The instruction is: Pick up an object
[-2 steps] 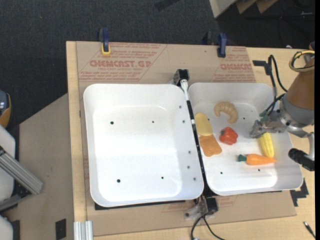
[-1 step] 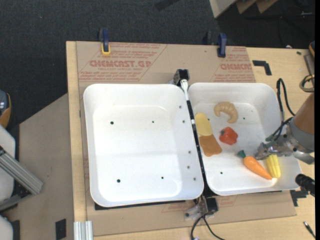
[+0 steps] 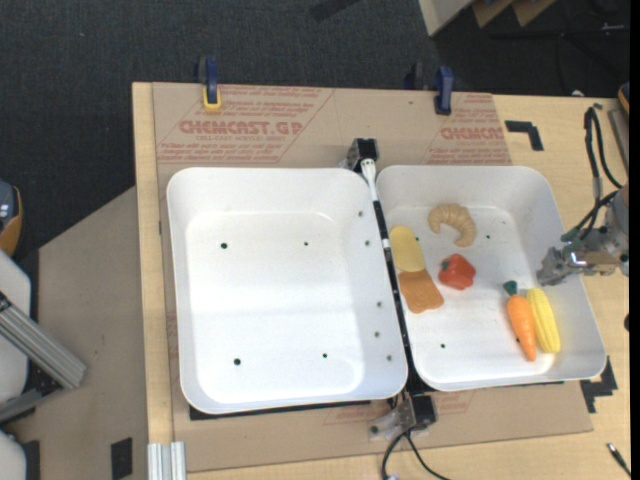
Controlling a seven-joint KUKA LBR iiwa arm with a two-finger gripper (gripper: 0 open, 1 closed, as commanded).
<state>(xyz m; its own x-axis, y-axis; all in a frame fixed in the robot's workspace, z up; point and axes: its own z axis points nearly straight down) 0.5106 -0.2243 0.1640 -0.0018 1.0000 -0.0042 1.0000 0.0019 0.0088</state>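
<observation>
Camera view: an orange carrot (image 3: pixel 520 326) with a green top lies in the right bin (image 3: pixel 560 368). The gripper (image 3: pixel 566 260) sits above the carrot, at the bin's right rim, maybe touching nothing.

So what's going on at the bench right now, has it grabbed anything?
Nothing is grabbed, as far as this view shows. The claw sits at the right edge of the right bin, with nothing visible between its fingers. The toy food all lies in that bin: a croissant, a red pepper, a yellow piece above an orange one, and a carrot beside a corn cob.
</observation>
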